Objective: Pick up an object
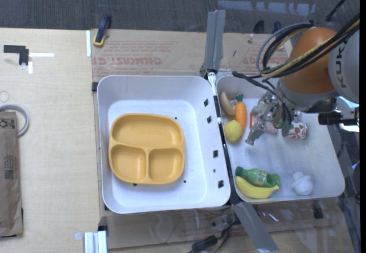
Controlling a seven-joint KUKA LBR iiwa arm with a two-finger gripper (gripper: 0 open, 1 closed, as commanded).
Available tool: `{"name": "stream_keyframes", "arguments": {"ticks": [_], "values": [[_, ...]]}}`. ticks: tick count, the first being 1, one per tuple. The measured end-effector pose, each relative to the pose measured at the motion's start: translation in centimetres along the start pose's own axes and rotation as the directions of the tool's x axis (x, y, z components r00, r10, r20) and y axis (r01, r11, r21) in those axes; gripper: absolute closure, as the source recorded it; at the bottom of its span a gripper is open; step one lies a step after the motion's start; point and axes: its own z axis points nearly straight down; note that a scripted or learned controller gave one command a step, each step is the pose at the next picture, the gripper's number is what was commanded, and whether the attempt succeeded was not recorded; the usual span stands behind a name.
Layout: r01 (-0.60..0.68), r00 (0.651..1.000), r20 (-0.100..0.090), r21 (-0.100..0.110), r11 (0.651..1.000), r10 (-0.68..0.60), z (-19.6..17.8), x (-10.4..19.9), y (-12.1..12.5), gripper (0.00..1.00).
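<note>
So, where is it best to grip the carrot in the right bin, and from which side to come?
Grip the carrot across its orange middle, coming from straight above. It lies lengthwise with the green top away from the camera; the lemon touches its near end and another item crowds its left, so probably set the fingers left and right of the body.

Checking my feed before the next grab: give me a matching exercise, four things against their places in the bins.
Things:
1. tray
2. carrot
3. banana
4. white lump

Places:
A. right bin, near right corner
B. left bin, middle
C. right bin, near left corner
D. right bin, far left, just above the lemon

Pairs: 1-B, 2-D, 3-C, 4-A
</note>
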Motion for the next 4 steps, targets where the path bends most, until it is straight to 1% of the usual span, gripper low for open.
{"name": "stream_keyframes", "arguments": {"ticks": [1, 2, 3, 4], "values": [[0.044, 0.999, -0.006, 0.001, 0.999, -0.044, -11.7, 1.8, 0.4, 0.00], [0.217, 0.976, -0.008, 0.000, 0.976, -0.217, -5.4, -0.5, 1.7, 0.00], [0.334, 0.943, -0.007, -0.001, 0.943, -0.334, 1.0, -2.2, -1.0, 0.00], [0.536, 0.844, -0.001, -0.002, 0.844, -0.536, 0.9, -5.1, 3.0, 0.00]]}}
